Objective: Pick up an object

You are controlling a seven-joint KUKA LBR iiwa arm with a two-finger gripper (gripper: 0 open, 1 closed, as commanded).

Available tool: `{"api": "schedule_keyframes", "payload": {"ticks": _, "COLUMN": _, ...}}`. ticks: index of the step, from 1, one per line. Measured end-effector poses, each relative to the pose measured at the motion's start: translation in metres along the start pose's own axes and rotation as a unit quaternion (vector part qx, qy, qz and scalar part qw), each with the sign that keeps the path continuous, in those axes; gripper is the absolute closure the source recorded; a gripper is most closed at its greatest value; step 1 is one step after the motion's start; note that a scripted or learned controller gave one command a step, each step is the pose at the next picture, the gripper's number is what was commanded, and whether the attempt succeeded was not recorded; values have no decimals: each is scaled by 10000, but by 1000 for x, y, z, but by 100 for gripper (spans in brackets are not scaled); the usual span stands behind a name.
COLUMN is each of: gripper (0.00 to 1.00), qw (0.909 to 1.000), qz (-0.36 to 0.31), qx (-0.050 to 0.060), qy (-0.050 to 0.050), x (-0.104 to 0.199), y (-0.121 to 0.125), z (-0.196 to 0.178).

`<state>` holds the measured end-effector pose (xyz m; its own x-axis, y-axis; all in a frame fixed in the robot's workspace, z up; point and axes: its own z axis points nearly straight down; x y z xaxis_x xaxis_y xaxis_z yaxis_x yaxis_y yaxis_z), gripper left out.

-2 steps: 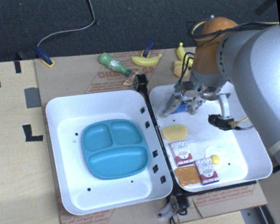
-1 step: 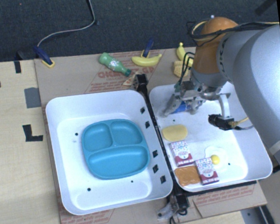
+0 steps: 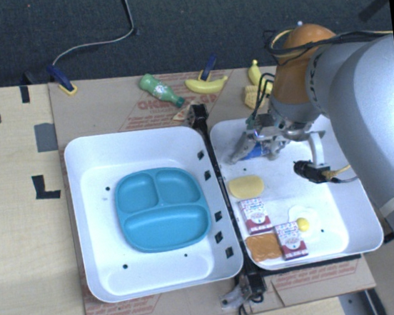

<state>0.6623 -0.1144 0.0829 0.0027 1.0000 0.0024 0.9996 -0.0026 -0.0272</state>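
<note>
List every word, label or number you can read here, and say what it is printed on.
No text is legible.
Cardboard sheet: red print, too blurred to read.
Cardboard along the front edge: red print, unreadable.
Two small cartons: red and white labels, too small.
Green bottle: label unreadable.

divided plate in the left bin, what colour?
Light blue; the plate shows plainly in the camera view.

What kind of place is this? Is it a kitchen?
Probably a robot lab, not a kitchen. A robot arm reaches over two white bins on a cardboard-covered bench. The blue plate and the banana look like toys.
</note>
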Motion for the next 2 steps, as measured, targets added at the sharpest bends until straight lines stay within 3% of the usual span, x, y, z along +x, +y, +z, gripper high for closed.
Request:
{"api": "schedule_keyframes", "payload": {"ticks": 1, "gripper": 0, "qw": 10000, "qz": 2, "qx": -14, "qy": -7, "x": -2, "y": 1, "z": 0}}
{"api": "schedule_keyframes", "payload": {"ticks": 2, "gripper": 100, "qw": 10000, "qz": 3, "qx": 28, "qy": -2, "x": -3, "y": 0, "z": -9}}
